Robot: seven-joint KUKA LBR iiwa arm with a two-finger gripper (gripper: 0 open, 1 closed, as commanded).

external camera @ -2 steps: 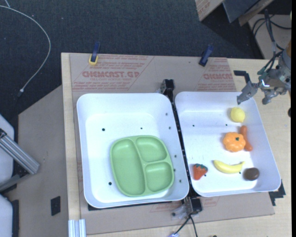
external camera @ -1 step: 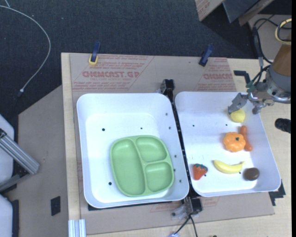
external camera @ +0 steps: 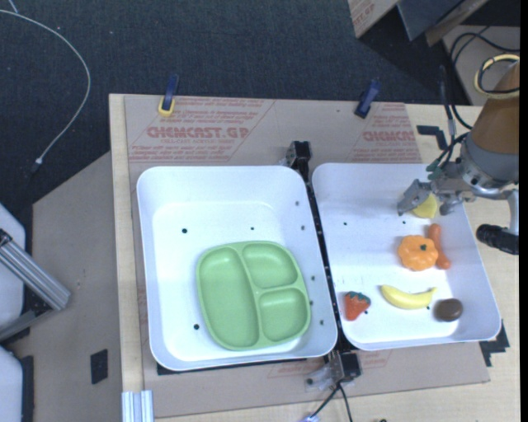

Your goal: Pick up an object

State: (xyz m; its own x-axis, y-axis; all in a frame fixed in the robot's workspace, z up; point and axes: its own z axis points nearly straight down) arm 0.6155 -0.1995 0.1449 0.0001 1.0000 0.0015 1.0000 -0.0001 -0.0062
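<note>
Yellow object (external camera: 425,208) tucked right under the gripper (external camera: 429,200), near the bin wall (external camera: 388,169). Can't tell how wide the pincer sits. Could easily skid off and come up with nothing.

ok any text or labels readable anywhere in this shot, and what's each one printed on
"CHEMCAST G.P" in red, on the brown sheet behind the left bin; the last letters are uncertain.
Fainter red print of the same kind on the sheet behind the right bin: too blurred to read.
Small red print above both: too small to read.
Print on the cardboard box at the top: unreadable.
</note>
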